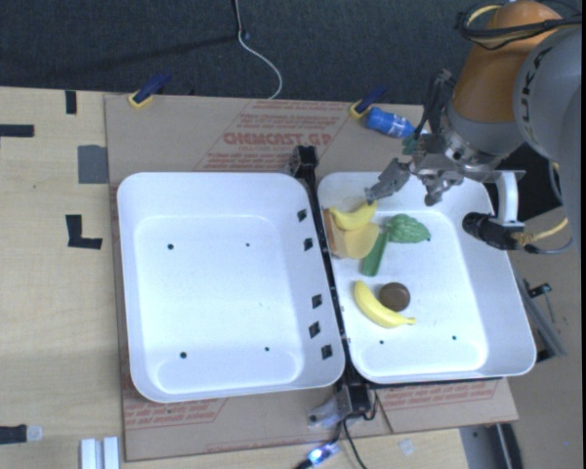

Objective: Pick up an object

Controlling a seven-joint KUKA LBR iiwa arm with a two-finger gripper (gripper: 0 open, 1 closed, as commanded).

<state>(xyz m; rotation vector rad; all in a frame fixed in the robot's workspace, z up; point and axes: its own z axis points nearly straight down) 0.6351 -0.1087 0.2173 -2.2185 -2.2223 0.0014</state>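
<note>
The right bin [488,345] holds several small items. A yellow banana [377,308] lies near its middle, touching a brown round piece [397,294]. At the bin's back left, a second yellow piece [353,217] rests on a tan block [347,242]. Beside them are a dark green stick [374,253] and a green leafy piece [408,229]. My gripper [413,188] hovers over the bin's back edge, just above the leafy piece. It is open, and nothing sits between its spread fingers.
The left bin [137,291] adjoins the right one along a black hinge strip [317,281]. A blue clamp [386,121] and a yellow-blue clip [148,89] lie on the cardboard behind the bins. A white cable [259,52] hangs at the back.
</note>
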